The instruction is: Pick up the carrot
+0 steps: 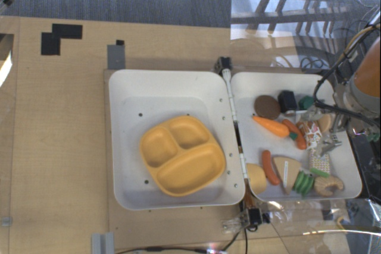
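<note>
- Approach step: gripper (324,144) hangs over the right bin (250,92), right of the carrot (271,126); its state I cannot tell.
- Next: shift left, descend onto it.

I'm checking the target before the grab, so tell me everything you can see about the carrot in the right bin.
The carrot is a small orange toy, smooth and plastic-looking, tapering to a point at its left end, with a bit of green at its thicker right end. It lies flat on the floor of the right bin, slanting from upper left down to lower right. A brown round piece sits just above it, and a reddish-orange piece lies against its right end. The gripper is further right, not touching it.
</note>
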Action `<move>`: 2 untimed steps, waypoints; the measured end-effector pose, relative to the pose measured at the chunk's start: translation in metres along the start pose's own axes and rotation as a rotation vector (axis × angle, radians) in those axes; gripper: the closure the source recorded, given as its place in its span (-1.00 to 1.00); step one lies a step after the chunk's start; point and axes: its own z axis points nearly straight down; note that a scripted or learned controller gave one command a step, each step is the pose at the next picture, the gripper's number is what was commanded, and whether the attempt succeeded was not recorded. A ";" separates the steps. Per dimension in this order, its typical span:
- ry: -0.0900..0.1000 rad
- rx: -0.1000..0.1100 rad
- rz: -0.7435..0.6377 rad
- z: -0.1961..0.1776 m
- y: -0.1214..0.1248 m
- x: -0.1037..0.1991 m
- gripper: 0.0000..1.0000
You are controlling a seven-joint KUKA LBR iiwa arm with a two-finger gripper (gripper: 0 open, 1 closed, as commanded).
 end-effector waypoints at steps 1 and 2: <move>-0.014 0.005 0.052 0.080 0.033 -0.032 -1.00; -0.004 0.003 0.136 0.082 0.020 -0.120 -1.00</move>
